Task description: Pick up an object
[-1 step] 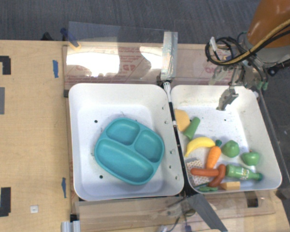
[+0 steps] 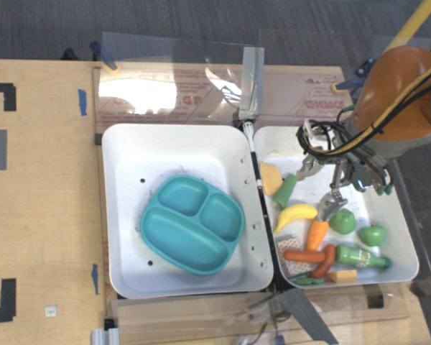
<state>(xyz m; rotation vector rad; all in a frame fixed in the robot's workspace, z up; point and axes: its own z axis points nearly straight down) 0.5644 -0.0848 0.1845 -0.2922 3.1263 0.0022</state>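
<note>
You have two white bins side by side on the worktop (image 2: 36,192): the left bin (image 2: 122,157) carries one teal divided plate (image 2: 192,223) with three compartments, lying slightly turned in the middle of the floor, with bare white floor open on all four sides of it. The right bin (image 2: 399,221) is the crowded one. Count there one yellow banana (image 2: 296,215), one carrot (image 2: 316,234), one green bottle (image 2: 360,256) lying on its side near the front wall, two round green fruits (image 2: 343,221) near the right wall, two reddish sausages (image 2: 309,257) touching each other by the front, one pale yellow round piece (image 2: 271,179) against the dividing wall, and one green stick (image 2: 285,190) leaning just beside it. The front half of that bin is packed, with pieces touching or overlapping; the back half is mostly bare floor. The single end effector (image 2: 333,196) hangs over the middle of the right bin, its tip just above the carrot and the nearer green fruit, with black cables looped behind it. You can see nothing gripped by it, and whether it stands apart or together you cannot tell from this slant. The arm comes in over the right bin's far right corner.
</note>
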